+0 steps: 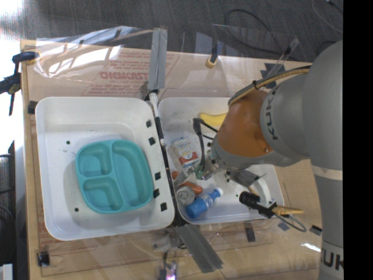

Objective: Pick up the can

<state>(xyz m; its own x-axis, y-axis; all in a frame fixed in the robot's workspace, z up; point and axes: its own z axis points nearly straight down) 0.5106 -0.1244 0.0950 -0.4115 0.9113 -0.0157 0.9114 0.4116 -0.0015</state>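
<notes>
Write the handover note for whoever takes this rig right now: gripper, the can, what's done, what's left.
Gripper: low inside the right shallow white bin, over its clutter. Whether it is open or shut cannot be told, and the can is not in it.
Can: the small silver-topped metal can lies near the right bin's front-left corner, touching the blue plastic bottle. The small printed carton lies further back.
Left white bin: holds a teal divided plastic plate.
Done: the arm is in the correct bin, close to the can.
Left: grasp the can and lift it.
</notes>
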